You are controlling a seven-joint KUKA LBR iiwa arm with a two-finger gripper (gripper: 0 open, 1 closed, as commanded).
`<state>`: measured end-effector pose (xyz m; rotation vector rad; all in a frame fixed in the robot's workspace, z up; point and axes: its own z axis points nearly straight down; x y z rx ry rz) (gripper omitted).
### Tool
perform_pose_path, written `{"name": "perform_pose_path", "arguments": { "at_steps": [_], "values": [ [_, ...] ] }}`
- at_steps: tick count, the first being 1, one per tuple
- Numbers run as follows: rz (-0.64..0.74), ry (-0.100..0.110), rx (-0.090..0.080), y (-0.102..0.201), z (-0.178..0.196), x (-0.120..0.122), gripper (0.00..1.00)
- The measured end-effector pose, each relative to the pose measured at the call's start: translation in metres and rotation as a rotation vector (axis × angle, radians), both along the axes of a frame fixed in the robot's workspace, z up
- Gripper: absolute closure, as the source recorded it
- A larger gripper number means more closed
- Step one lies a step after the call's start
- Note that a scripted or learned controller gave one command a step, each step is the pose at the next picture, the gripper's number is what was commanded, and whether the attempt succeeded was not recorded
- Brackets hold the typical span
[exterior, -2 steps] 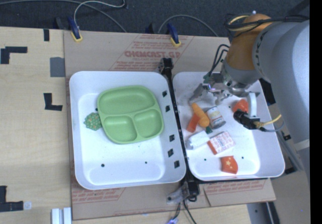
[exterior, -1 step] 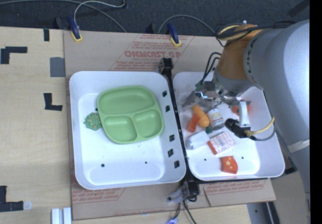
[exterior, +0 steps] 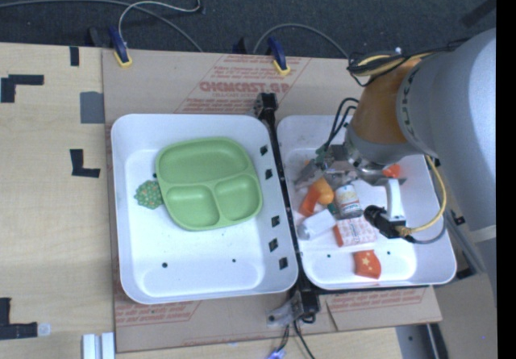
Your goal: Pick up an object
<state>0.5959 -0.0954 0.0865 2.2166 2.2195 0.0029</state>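
Several small items point(exterior: 348, 202) crowding gripper point(exterior: 329, 162), right bin point(exterior: 427, 269).

Arm point(exterior: 463, 107): big rounded grey casing, smooth and matte, lighter highlight along the upper curve. Orange band point(exterior: 379, 115) above the wrist, wide, dull amber tone, curved like the casing. Black cables point(exterior: 372, 63) loop over the top of the band with a yellow wire alongside them. Thin black wire point(exterior: 337, 125) trails down the band's left side. Below the band a darker grey wrist section point(exterior: 367, 162), small parts blurred. Yellow cable point(exterior: 431, 216) arcs down the lower side to a black connector point(exterior: 385, 223). White bracket-like piece point(exterior: 396, 200) with a small red-orange tip beside it.
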Motion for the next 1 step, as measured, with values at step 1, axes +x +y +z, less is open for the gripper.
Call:
{"name": "perform_pose_path", "arguments": {
  "at_steps": [1],
  "values": [
    [0.0,-0.002,0.0,-0.0008,0.0003,-0.0239,0.0]
  ]
}}
